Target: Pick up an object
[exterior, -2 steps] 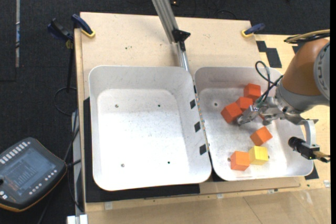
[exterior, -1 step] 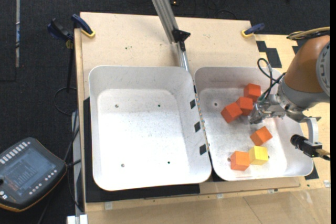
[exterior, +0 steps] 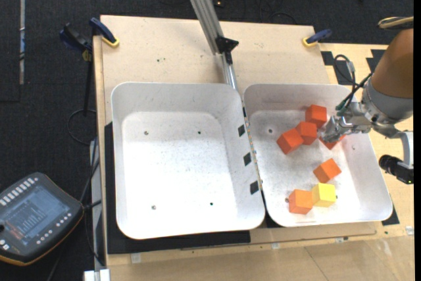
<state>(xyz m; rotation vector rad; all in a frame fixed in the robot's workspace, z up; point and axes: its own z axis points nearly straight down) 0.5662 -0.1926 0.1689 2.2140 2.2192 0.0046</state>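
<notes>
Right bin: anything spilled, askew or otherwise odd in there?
Nothing spilled. In the right bin, all the blocks lie loosely at mixed angles: orange ones near the hand, another orange one alone, and a yellow block touching an orange one.

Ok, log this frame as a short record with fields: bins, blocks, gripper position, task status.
bins: two shallow white plastic bins side by side, left bin and right bin
blocks: all in the right bin; orange cubes at; one yellow cube touching the last
gripper: two-finger gripper low in the right bin, beside the upper orange cubes, over a reddish block
fingers: state unclear
task status: no block visibly lifted
</notes>
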